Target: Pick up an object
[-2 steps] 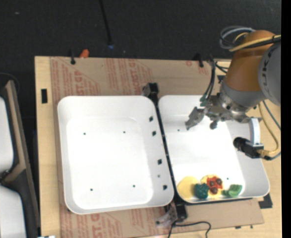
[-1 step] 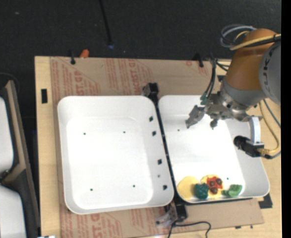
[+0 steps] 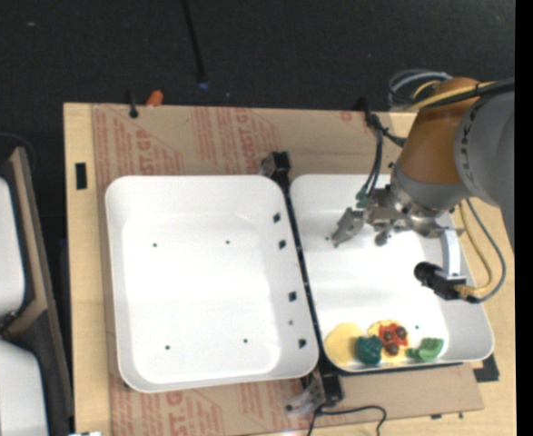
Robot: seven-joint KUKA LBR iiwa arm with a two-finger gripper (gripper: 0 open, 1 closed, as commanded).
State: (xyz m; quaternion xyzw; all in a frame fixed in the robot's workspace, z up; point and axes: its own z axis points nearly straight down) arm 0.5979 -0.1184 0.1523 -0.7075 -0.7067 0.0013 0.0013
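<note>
In the right bin (image 3: 339,280), several small objects lie along the near edge: a pale yellow piece (image 3: 341,341), a dark teal one (image 3: 369,351), a red one (image 3: 392,335) and a green one (image 3: 427,346). My gripper (image 3: 363,227) hangs over the far part of this bin, well away from those objects. Its fingers (image 3: 342,230) are spread apart and nothing is between them.
The left bin (image 3: 121,234) lies beside the right one, with a black divider with clips (image 3: 291,243) between them. Both rest on a cardboard sheet (image 3: 184,143) on the bench. Cables (image 3: 470,252) hang off the arm's wrist at the right.
</note>
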